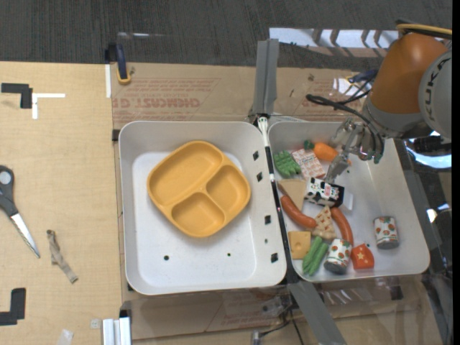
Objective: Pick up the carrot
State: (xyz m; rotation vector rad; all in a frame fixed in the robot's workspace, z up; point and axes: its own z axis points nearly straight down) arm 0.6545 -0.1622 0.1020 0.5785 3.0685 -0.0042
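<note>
Table, left side: scissors lie near the left edge, and a small strip of scrap sits just right of them, toward the near side. Black corner marks show at the far left and near left of the wood surface.

Left bin: a yellow plate with three compartments lies in it, turned at an angle.

Right bin, items left to right: a green leafy piece at the far-left corner, with a small printed packet beside it. A long sausage lies nearer, close to the left wall. A cheese wedge and a green pod sit at the near-left corner. A black-and-white carton is at mid-bin, a cracker nearer than it, and a second sausage touches the cracker's right side. A small can and a red piece rest by the near wall. A printed can stands apart at the right.

The carrot lies at the far side of the right bin, just right of the packet.

My tool hangs just right of the carrot, pointing down toward the carton. I cannot tell whether it is open or closed. Nothing visible is held in it.
</note>
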